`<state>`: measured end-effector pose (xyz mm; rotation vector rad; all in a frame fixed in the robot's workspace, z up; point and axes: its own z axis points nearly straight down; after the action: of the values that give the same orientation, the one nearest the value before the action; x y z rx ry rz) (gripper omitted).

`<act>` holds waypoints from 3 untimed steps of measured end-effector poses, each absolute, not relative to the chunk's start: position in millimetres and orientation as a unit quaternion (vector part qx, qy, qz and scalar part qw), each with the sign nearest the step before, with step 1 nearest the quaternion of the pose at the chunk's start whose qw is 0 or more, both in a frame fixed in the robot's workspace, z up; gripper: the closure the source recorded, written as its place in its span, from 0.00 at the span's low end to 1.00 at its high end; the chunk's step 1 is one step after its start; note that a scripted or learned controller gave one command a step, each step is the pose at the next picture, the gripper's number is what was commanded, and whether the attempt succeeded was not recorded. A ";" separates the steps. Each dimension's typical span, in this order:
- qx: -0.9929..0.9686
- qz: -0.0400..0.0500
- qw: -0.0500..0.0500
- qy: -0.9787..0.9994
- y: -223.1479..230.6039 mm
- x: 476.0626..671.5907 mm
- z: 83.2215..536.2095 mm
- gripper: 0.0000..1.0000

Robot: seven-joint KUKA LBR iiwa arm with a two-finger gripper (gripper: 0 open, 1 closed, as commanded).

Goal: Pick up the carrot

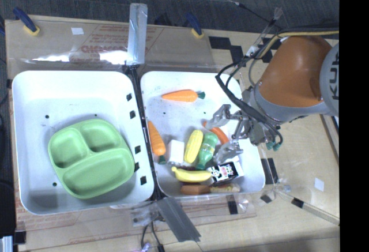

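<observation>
Fixed overhead cam, slanted down, moderate dist; both bins (pixel 23 130) in frame.

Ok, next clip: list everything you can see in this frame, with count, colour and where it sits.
bins: 2, white, side by side on the bench
divided plate: 1, green, left bin
carrots: 2 clear ones, orange; one near the right bin's far wall, one along its left wall
corn cob: 1, yellow, middle of the right bin
banana: 1, yellow, near the right bin's front wall
green item: 1, beside the corn, kind unclear
black-and-white item: 1, right of the banana
clamps: 2, blue and yellow, bench's far edge
arm: 1, grey and orange, right side
gripper: 1, metal, over the right bin's pile
</observation>
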<state>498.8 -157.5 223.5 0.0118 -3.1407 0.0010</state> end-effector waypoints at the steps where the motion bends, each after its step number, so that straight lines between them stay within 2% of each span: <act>1: 0.036 0.003 -0.012 -0.999 -112.7 550.2 112.7 0.00; 2: 0.117 0.007 -0.020 -0.993 -94.1 529.9 107.8 0.00; 3: 0.069 0.006 -0.019 -0.997 -96.7 528.1 107.5 0.00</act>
<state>528.1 -96.7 107.5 0.2204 -3.1717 0.0188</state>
